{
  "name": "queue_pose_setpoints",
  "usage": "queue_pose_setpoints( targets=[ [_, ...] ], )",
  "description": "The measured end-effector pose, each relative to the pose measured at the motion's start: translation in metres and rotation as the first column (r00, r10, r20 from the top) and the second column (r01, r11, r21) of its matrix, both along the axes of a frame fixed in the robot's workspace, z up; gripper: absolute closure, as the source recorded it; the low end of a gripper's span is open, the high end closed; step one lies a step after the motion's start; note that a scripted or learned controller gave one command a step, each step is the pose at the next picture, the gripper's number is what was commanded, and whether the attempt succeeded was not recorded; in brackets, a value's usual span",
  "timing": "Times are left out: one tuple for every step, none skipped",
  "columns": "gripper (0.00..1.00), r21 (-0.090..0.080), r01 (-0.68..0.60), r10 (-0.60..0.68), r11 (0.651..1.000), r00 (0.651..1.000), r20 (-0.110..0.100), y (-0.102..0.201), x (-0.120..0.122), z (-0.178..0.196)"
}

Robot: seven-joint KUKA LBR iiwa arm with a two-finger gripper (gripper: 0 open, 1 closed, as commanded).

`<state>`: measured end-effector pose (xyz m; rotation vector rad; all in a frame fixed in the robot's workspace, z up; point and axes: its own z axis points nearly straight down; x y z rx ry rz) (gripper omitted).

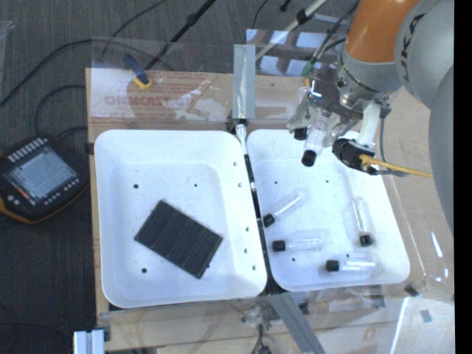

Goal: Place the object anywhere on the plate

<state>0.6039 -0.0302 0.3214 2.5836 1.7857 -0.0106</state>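
One clear vial [313, 143] clamped in the claw [315, 135] above the right bin [391, 271].

Arm [413, 28] cropped at right edge

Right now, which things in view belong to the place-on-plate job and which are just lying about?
Job:
- gripper, with a clear black-capped tube between its fingers
- dark ridged plate in the left bin
- four more tubes in the right bin

Lying about:
- teach pendant left of the bench
- cables on the floor
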Motion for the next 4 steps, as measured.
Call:
queue_pose_setpoints(
  targets=[
    [1.00, -0.003, 0.442, -0.442, 0.897, 0.897, 0.001, 0.066, 0.065, -0.010],
    [1.00, -0.002, 0.272, -0.272, 0.962, 0.962, 0.000, 0.133, 0.057, -0.020],
    [1.00, 0.000, -0.007, 0.007, 1.000, 1.000, 0.001, 0.229, 0.065, 0.039],
    [1.00, 0.001, -0.353, 0.353, 0.936, 0.936, 0.000, 0.263, 0.066, 0.074]
  ],
)
